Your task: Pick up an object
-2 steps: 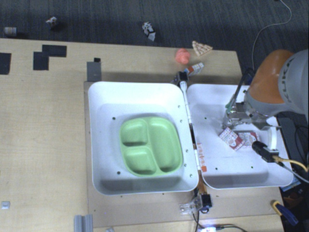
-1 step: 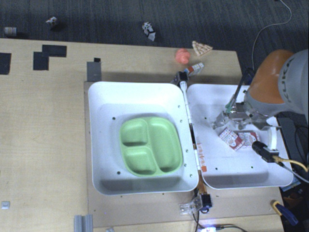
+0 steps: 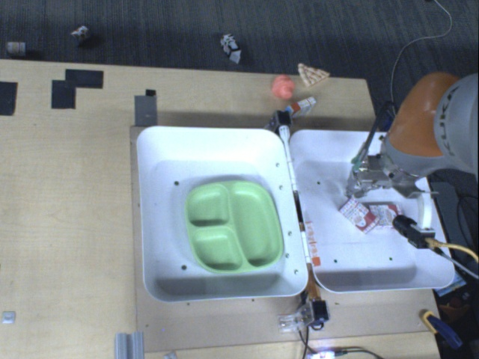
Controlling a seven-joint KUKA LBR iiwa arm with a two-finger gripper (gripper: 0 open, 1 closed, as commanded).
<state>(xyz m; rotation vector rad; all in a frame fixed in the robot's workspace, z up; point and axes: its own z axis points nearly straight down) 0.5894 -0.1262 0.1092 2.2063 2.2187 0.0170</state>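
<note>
Red-and-white crumpled packet [image 3: 367,215] lying flat on the floor of the right bin [image 3: 374,275], a little right of that bin's middle, apart from every wall. Gripper [image 3: 361,188] low over the bin just above and left of the packet, near it; finger state impossible to tell from this slant. Bare white floor open toward the bin's near and left edges. Left bin [image 3: 161,200] sharing the central rim, holding a green divided tray [image 3: 233,226] centred, with a margin of white all round. Beyond the bins' far edge on the desk [image 3: 67,223], a pink ball [image 3: 283,87] and small clutter.
</note>
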